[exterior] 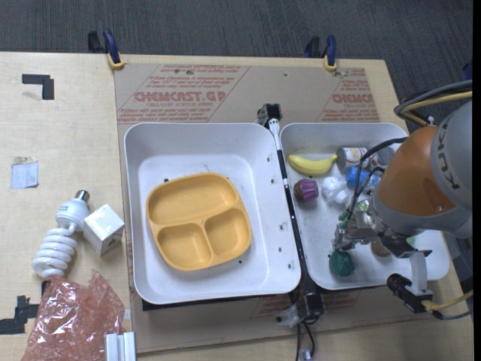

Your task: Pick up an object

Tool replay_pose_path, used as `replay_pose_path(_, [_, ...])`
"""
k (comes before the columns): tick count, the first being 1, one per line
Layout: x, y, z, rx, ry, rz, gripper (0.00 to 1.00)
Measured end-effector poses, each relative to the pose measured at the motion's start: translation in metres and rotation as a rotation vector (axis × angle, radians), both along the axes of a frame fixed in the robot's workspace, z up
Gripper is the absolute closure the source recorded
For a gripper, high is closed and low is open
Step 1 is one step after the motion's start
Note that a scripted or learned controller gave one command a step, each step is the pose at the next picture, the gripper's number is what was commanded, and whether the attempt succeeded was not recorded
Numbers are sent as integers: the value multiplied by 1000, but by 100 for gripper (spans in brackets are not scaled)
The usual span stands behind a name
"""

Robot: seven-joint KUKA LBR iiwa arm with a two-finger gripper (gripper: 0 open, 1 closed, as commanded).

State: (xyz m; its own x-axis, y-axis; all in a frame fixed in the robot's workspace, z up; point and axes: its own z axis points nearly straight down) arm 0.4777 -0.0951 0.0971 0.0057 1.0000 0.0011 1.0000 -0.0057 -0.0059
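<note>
Item: green object [342, 263], small and roundish, lying near the front wall of the right bin [319, 277], touching or just under the gripper [347, 241]. Whether the fingers are spread or closed cannot be told; the wrist and the arm [417, 186] cover them.

Same bin: banana [313, 162] toward the back, purple object [306, 191] just in front of it, and a cluster of blue, white and silver pieces [348, 173] partly hidden behind the arm, too small to name.

Left bin [139, 224]: yellow divided tray [198, 221], taking up most of the floor.

Surface: pale wooden bench [52, 138] with a brown printed board [188, 89] under the bins, clamped at the back; grey carpet beyond.

Loose on the bench, left: spiral light bulb [60, 235], white cube [104, 228], crumpled reddish plastic [71, 318] cut off at the lower edge.
</note>
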Motion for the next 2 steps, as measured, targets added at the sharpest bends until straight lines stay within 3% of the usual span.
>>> replay_pose_path(1, [0, 0, 0, 0, 0, 0, 0])
replay_pose_path(2, [1, -1, 7, 0, 2, -2, 100])
